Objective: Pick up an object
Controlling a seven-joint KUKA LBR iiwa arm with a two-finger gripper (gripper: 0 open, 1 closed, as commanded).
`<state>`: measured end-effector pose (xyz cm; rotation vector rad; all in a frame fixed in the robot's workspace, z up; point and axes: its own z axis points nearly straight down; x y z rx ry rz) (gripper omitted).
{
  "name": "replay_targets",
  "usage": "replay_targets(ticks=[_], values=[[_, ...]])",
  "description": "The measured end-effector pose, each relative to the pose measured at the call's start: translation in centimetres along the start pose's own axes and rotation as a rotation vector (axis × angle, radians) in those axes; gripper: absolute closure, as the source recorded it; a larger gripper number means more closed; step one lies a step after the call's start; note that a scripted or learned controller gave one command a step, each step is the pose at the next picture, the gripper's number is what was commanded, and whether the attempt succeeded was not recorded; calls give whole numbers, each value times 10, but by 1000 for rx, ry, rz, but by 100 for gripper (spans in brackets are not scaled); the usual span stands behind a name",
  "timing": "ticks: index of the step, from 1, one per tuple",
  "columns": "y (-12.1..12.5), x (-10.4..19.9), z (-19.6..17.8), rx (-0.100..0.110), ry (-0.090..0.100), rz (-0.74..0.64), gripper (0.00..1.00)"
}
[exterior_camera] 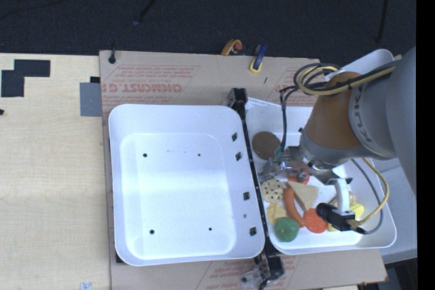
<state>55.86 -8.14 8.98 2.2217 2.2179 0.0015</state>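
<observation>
Metal parts of the pincer (pixel 289 165) show low in the right bin (pixel 380 241), under the grey arm (pixel 380 112) with its orange band (pixel 333 122); whether it is released or clenched cannot be told, and nothing is visibly held. Just beside it, to the left, lies a brown round disc (pixel 266 143). Below it sits a heap of toy food: a spotted cracker (pixel 272 189), a pale wedge (pixel 305 194), an orange carrot (pixel 293 205), a red tomato-like piece (pixel 315 221), a green ball (pixel 286 230) and yellow bits (pixel 355 211). Yellow and black cables (pixel 314 78) loop above the wrist. The left bin (pixel 122 146) touches the right one along a black divider (pixel 246 153). Both rest on a cardboard sheet (pixel 170 81) on the pale wooden surface (pixel 47 200).
</observation>
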Motion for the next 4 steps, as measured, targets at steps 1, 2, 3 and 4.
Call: replay_targets(ticks=[1, 2, 3, 4], values=[[86, -7, 1, -4, -1, -4, 0], [83, -7, -10, 2, 0, -3, 100], [87, 66, -104, -3, 3, -8, 100], [85, 94, -124, 3, 2, -5, 100]])
